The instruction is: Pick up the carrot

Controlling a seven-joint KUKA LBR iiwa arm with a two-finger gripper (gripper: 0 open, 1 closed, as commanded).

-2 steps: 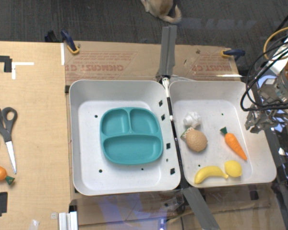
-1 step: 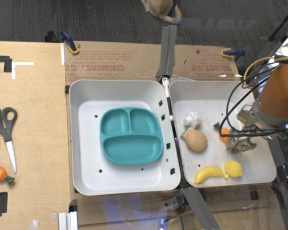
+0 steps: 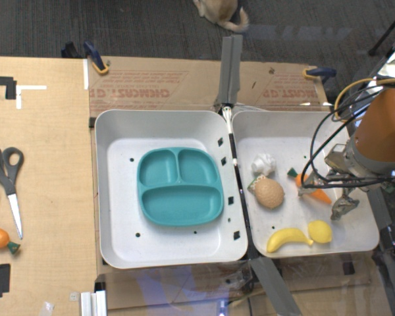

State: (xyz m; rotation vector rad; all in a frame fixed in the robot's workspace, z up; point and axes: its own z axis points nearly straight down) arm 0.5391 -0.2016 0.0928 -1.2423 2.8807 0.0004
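Gripper point(image 3: 324, 191) over carrot point(image 3: 314, 191) | fingers apart, not clamped | right bin point(image 3: 362, 239)

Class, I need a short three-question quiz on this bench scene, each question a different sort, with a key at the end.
1. True or false: the teal plate lies in the left bin.
2. Which lies nearest the banana? A) lemon B) scissors C) white crumpled item
3. Fill in: the carrot lies in the ___ bin, beside the pincer.

Key: 1 true; 2 A; 3 right.
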